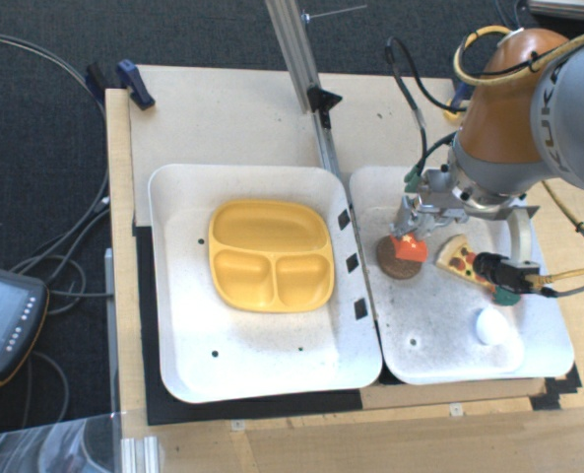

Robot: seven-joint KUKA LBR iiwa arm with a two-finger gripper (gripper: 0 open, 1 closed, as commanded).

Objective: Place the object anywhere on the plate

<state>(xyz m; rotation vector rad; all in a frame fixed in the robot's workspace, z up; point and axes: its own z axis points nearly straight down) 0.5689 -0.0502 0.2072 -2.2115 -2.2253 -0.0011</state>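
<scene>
Honestly cannot tell how the jaws stand: too small and too shadowed at the tip of the gripper (411, 227) to read as wide, narrow or clamped. Sits right over, perhaps touching, a small orange piece (411, 249), probably the object meant, resting on or against a brown disc (398, 263) in the right bin (439, 358), close to its left wall. Cannot confirm any hold on it. Just to the right, a pizza slice toy (458, 257); farther toward the near corner, a white lump (490, 325). Well apart, across the bin walls, the yellow divided plate (270, 254) in the left bin (173, 343), nothing on it yet. Risks, as a guess: closing on the disc along with the orange piece, or pinching only an edge and dropping it on the lift; clipping the raised walls between the bins on the crossing. Reaches in from the right, the arm (513, 116) bent over the bin, wrist pointing steeply down.
</scene>
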